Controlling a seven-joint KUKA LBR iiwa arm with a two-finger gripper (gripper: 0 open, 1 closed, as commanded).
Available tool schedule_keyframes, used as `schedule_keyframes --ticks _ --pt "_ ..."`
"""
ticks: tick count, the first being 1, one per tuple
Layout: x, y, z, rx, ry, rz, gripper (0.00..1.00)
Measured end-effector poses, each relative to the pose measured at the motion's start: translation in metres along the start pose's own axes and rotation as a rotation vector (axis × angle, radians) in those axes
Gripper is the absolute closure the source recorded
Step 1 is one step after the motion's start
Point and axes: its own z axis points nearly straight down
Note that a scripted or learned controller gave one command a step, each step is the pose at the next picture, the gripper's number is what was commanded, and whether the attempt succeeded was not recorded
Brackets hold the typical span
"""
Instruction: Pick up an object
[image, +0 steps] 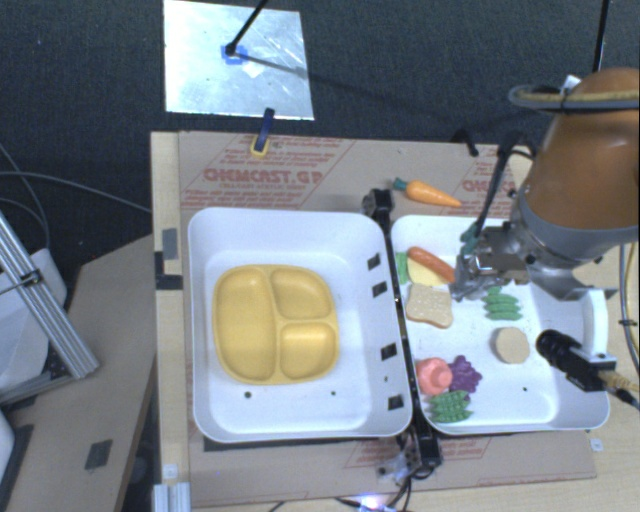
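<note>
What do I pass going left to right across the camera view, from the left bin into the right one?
yellow divided plate → bread slice → purple grapes → round tan piece

The grey arm (575, 225), ringed above the wrist by a broad orange band (590, 140), reaches in from the right and angles downward, its metal two-finger gripper (472, 275) hanging low.
</note>
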Motion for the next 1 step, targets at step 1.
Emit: schedule_keyframes --ticks 1 --pt "0.0783 -0.0001 -0.0768 -0.003 0.001 -0.001 1.00"
